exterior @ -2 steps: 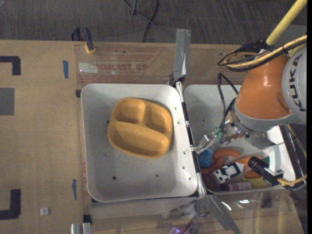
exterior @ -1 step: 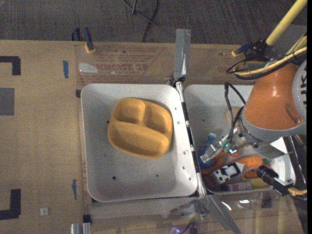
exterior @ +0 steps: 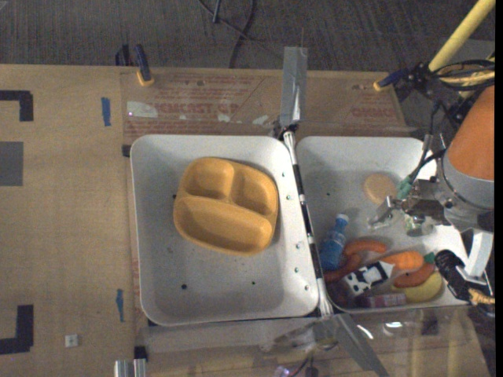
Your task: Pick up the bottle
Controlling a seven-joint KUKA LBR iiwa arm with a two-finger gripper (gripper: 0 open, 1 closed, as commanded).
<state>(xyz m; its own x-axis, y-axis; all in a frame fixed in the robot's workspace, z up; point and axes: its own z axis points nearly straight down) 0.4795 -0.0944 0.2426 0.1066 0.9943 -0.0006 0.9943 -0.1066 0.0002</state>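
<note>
bottle (exterior: 334,243) — blue, we see it in the right bin (exterior: 346,159) against the divider, neck up-view | gripper (exterior: 391,213) — to the bottle's right and slightly up-view, apart | fingers: parted, we see nothing between them

Left bin (exterior: 157,289): yellow three-compartment tray (exterior: 226,205), sitting upper centre. Right bin (exterior: 346,159): tan disc (exterior: 380,186) near the middle; along the front wall a carrot (exterior: 406,259), banana (exterior: 427,290), a black-and-white cow-patterned carton (exterior: 368,278) and a pink item (exterior: 385,299), crowded together and touching
</note>
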